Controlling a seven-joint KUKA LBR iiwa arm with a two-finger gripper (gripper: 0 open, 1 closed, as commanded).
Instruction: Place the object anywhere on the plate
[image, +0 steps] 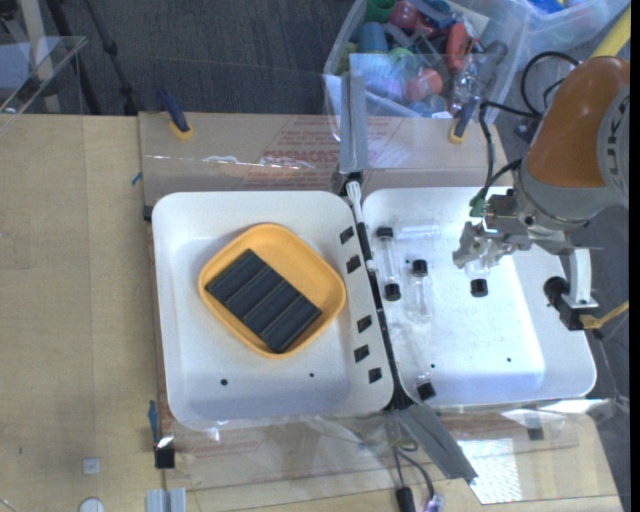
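A dark grey ribbed rectangular object (263, 293) lies flat on the yellow plate (322, 277), which sits in the left bin (190, 380). My gripper (479, 254) hangs over the upper middle of the right bin (520, 370), well to the right of the plate. It stands open, and I see nothing between its fingers. The grey arm with its orange band (580, 110) comes in from the upper right.
Small black bits (479, 288) and some clear plastic pieces (420, 297) lie on the right bin's floor under and left of the gripper. A divider with black clips (362, 290) separates the bins. A clear box of colourful items (430, 50) stands behind them.
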